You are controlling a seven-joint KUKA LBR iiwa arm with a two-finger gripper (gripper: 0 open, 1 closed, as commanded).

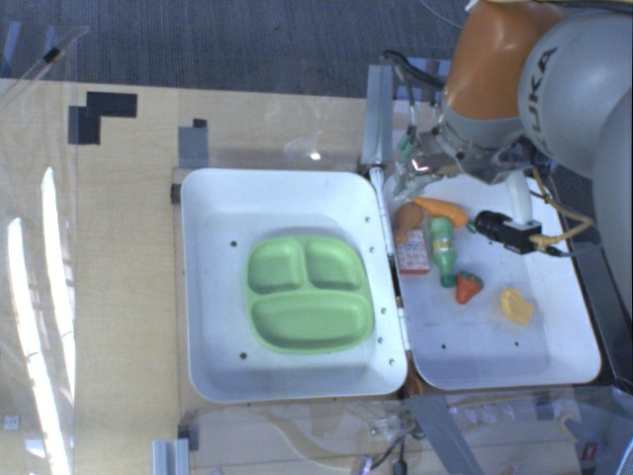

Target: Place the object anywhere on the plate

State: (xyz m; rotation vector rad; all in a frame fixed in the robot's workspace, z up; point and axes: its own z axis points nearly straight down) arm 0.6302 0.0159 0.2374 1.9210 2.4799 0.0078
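Observation:
A green plate [307,295] with three compartments lies in the left white bin [213,265]. The right bin [554,354] holds several small items: an orange carrot [442,209], a brown piece [406,219], a red and white packet [413,253], a green bottle [442,251], a strawberry [467,287] and a yellow piece [516,307]. My gripper [419,166] hangs below the orange wrist band over the far left corner of the right bin, just behind the carrot and the brown piece. I see nothing held in it.
The divider wall [388,255] between the two bins runs just left of the packet. A black cable part [506,231] of the arm hangs over the right bin. A metal post [376,117] stands behind the bins.

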